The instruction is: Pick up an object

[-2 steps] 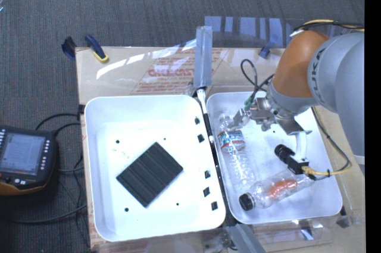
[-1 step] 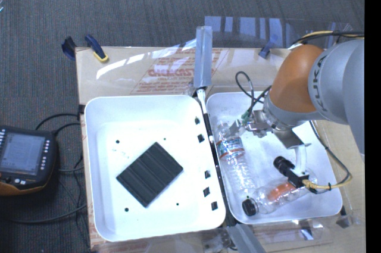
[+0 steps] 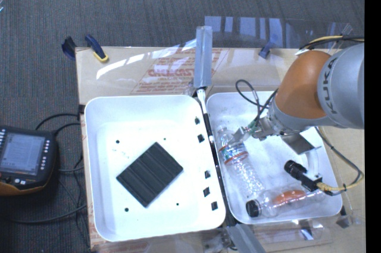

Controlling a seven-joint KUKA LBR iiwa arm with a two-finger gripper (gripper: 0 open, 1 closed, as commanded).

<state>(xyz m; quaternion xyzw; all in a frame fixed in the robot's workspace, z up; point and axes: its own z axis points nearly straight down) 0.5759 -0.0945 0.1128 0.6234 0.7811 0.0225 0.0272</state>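
The big grey robot arm (image 3: 333,91) has "KUKA" written on its side. Its gripper (image 3: 244,134) hangs low in the right white bin (image 3: 238,104), right by a clear plastic bottle with a red and white label (image 3: 236,158). I cannot tell how the jaws stand. A black ridged square (image 3: 149,174) lies in the left white bin (image 3: 101,127).

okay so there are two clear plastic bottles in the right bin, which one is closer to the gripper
The labelled bottle with the red and white label, lying along the right bin's left side. Its top end reaches up by the gripper. The capped bottle, black-capped with orange inside, lies farther down.
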